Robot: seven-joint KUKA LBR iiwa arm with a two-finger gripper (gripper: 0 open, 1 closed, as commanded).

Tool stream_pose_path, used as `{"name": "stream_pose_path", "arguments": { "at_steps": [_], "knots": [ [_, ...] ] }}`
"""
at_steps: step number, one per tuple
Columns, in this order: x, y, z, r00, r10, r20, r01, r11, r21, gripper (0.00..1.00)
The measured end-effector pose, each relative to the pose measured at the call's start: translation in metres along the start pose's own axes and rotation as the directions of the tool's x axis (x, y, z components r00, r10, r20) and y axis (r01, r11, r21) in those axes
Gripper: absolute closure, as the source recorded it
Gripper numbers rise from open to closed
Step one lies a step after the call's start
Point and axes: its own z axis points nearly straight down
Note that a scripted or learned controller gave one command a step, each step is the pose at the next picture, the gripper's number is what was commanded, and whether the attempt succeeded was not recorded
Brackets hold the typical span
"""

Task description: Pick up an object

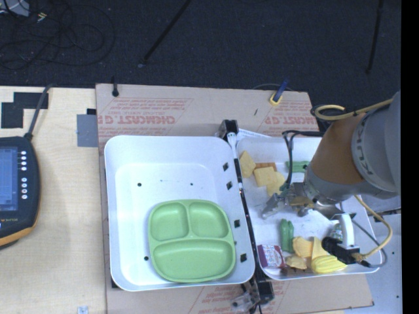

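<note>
From above and at a slant, the camera view takes in two shallow white plastic bins set side by side on a brown cardboard sheet (196, 106) printed with red lettering. The left bin (124, 156) holds a pale green plastic plate with three compartments (192, 239), lying flat toward the bin's near side. The right bin (374, 270) carries a scatter of small things: tan, block-shaped pieces (265, 175) near its far-left part, a small dark green bottle-like object (287, 234) roughly at its middle, a small packet with maroon and white print (270, 256) at the near-left corner, and a cluster of yellow toy-food pieces (314, 257) along the near edge (their exact shapes are hard to make out). The grey arm with its orange-brown band (334, 159) reaches in from the right over this bin, and its metal two-finger gripper (275, 206) hangs low above the bin floor, between the tan blocks and the green bottle-like object. Whether its jaws are parted or closed cannot be told from here, and nothing shows between them. A black handheld control pendant with a blue screen (13, 188) rests on the light wooden table (59, 260) at far left.
</note>
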Motion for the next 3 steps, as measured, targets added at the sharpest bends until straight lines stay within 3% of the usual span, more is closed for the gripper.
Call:
{"name": "stream_pose_path", "arguments": {
  "at_steps": [1,2,3],
  "knots": [
    [0.022,-0.053,0.000,1.000,0.006,0.000,-0.006,1.000,-0.001,0.00],
    [0.022,-0.052,-0.009,1.000,0.005,-0.005,-0.005,1.000,0.004,1.00],
    [0.061,0.021,-0.104,1.000,-0.004,0.001,0.004,1.000,-0.008,1.00]
  ]
}}
